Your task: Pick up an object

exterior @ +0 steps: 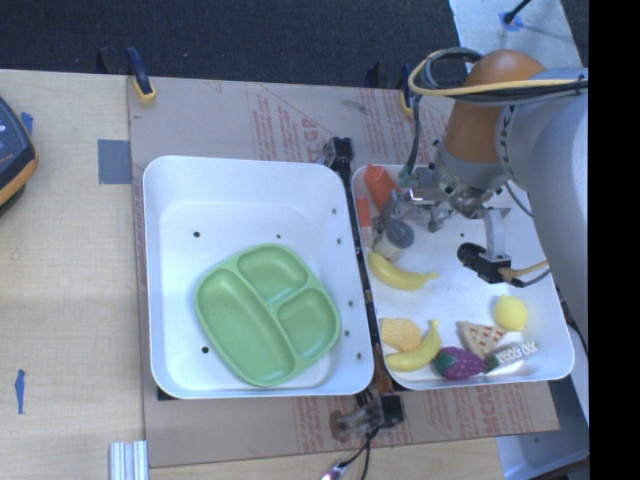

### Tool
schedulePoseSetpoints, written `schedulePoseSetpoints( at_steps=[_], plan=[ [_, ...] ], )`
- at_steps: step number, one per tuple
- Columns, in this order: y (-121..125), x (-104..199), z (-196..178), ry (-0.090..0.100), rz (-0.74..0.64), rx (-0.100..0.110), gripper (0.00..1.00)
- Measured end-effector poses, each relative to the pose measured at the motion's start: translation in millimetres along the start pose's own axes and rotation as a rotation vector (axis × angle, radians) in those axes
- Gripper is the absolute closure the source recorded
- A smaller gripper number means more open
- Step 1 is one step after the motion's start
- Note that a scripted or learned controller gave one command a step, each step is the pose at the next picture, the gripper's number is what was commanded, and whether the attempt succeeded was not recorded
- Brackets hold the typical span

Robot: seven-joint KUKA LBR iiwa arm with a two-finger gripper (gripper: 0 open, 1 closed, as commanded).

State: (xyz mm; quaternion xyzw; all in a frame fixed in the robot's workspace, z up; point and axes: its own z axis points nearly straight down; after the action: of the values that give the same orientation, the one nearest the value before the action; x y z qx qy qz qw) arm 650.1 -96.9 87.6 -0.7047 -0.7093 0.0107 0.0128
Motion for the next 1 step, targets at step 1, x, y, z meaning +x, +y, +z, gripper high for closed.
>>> schedulePoseSetpoints(
  at_steps=[1],
  plan=[
    [0.3, 3.0, -0.1, 0.000, 0.000, -0.001, 0.00]
  ],
)
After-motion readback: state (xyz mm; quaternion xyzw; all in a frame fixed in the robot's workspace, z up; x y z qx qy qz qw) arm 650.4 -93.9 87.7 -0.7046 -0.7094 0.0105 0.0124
